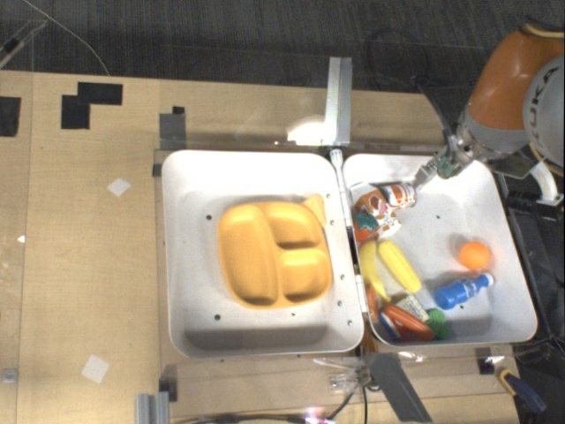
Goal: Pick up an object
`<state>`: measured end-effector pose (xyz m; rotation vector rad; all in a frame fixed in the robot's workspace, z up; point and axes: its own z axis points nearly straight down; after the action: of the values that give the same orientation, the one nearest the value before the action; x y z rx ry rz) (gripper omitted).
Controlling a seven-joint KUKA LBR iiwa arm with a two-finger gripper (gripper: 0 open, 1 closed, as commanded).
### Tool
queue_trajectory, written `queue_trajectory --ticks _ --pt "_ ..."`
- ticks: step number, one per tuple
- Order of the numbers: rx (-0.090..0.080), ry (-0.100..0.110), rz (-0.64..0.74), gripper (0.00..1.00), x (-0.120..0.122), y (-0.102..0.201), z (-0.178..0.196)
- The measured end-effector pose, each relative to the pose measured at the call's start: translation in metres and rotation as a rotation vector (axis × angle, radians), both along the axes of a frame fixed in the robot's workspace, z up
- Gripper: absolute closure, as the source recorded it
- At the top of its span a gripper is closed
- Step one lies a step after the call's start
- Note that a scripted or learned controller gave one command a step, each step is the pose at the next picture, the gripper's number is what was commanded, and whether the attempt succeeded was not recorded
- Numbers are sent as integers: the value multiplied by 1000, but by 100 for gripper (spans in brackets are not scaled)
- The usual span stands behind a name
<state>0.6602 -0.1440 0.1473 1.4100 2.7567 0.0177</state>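
The yellow plastic tray with three hollows (272,253) looks smooth and shiny; the pale wooden bench (79,263) looks dull.

2 white bins (190,325) — 1 yellow tray (274,253), 1 orange ball (475,254), 1 blue bottle (461,291).

Pickable objects crowd the left side of the right bin (494,193).
A small can (386,200) with red, white and orange markings lies tilted at the top of the pile, a teal-and-red piece (365,225) just below it. Two yellow items, a banana (372,272) and a corn cob (399,266), lie side by side (touching, it seems). A red-and-green object (408,321) sits lowest. Apart lie an orange ball (475,254) and a blue bottle (461,291) on its side.
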Motion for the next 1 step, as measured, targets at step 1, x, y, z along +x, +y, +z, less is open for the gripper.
queue_trajectory --ticks 1 --pt "6 30 7 100 -32 2 -43"
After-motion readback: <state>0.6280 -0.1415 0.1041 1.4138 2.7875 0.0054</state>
